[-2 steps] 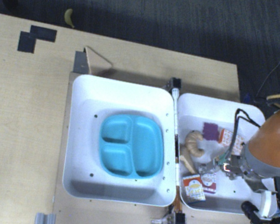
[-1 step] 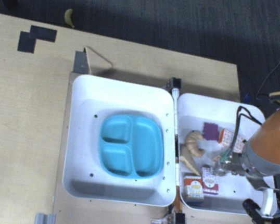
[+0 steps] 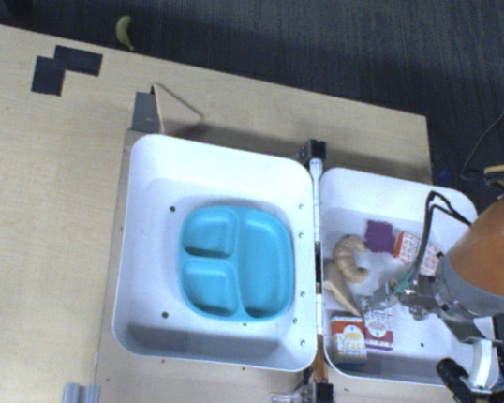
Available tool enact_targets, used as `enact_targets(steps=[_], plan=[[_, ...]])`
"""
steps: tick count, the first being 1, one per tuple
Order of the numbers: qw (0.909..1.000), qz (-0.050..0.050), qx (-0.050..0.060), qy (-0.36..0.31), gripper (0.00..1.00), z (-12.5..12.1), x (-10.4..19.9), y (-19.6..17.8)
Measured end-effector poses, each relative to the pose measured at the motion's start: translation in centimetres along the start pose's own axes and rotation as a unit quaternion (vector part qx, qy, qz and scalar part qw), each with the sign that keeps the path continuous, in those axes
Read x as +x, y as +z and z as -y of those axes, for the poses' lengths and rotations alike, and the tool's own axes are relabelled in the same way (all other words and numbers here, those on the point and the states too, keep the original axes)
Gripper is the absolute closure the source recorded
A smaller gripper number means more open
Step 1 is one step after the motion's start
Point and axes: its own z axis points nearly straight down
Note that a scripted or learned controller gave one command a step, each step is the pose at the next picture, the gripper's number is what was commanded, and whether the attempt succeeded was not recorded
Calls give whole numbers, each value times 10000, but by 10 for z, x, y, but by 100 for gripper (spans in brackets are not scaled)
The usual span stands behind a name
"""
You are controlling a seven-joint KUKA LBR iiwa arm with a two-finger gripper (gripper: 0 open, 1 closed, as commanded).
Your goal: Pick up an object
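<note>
The gripper [image 3: 395, 299] hangs low in the right bin [image 3: 450, 206] (grip state impossible to tell), with the purple block [image 3: 379, 235] at eleven o'clock, likely targeting the clutter.

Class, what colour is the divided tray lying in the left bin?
Light blue, a turquoise shade. The divided tray shows best in the camera view from above.

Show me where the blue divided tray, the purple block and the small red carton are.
Blue divided tray [image 3: 261, 264], camera view: floor of its large right compartment.
Purple block [image 3: 379, 235], camera view: middle of its top face.
Small red carton [image 3: 348, 340], camera view: middle of its upper face.
</note>
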Motion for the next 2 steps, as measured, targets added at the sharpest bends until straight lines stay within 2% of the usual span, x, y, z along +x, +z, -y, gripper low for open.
enact_targets(steps=[1, 2], plan=[[10000, 20, 24, 9, 0, 5, 38, 21], [10000, 24, -7, 3, 100, 2, 38, 10]])
